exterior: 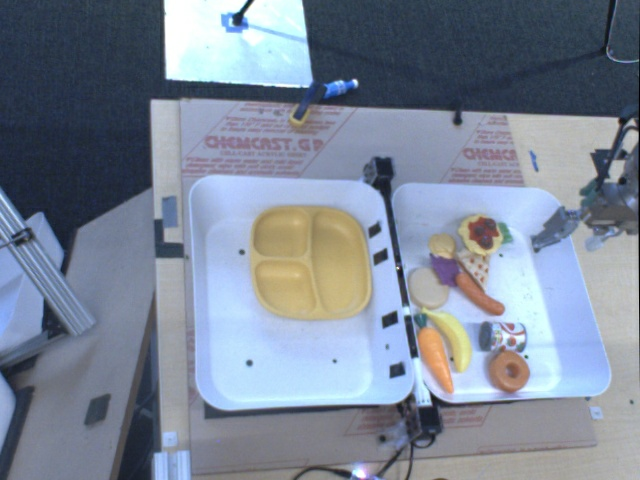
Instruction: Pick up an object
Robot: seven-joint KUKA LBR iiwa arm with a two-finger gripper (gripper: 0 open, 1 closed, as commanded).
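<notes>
The gripper (pixel 556 230) hangs over the right bin's (pixel 560 368) far right rim, above bare white floor; whether its fingers are parted cannot be told, and nothing shows between them. The toy food clusters along that bin's left side: two carrots (pixel 435 360), one banana (pixel 455 336), one doughnut (pixel 510 371), one can (pixel 505 336). The left bin (pixel 220 368) holds one yellow divided plate (pixel 309 261).

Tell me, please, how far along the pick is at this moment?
Nothing looks picked yet. The gripper sits at the right bin's upper right rim, nothing visible between its fingers. The toy food, including the banana, donut and two carrots, lies in that bin. Choosing, grasping and lifting all remain.
</notes>
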